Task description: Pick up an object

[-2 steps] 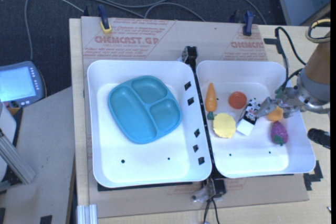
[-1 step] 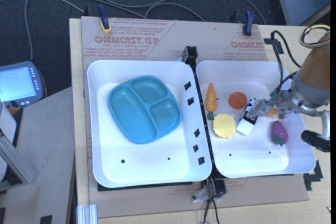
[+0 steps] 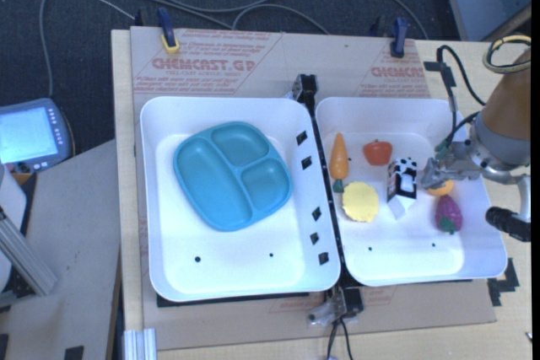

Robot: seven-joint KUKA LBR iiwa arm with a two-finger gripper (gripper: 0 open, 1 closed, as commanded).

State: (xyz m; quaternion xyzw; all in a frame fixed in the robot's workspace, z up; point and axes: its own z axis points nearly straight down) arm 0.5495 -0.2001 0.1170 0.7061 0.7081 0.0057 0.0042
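The right bin (image 3: pixel 405 265) holds several small toys: an orange carrot (image 3: pixel 338 154), a red tomato-like piece (image 3: pixel 377 152), a flat yellow round piece (image 3: pixel 360 201), a black-and-white block (image 3: pixel 403 179), a purple fruit (image 3: pixel 448 214) and a small orange piece (image 3: pixel 441 189). My gripper (image 3: pixel 437 174) is low over the right side of this bin. It sits directly over the orange piece, which it partly hides. The black-and-white block lies just to its left and the purple fruit just below it.
The left bin (image 3: pixel 169 265) holds a blue divided plate (image 3: pixel 232 174). A black divider with clips (image 3: pixel 314 181) runs between the bins. The grey arm with its orange band (image 3: pixel 510 110) comes in over the right bin's right rim. Cables (image 3: pixel 451 80) hang near the arm.
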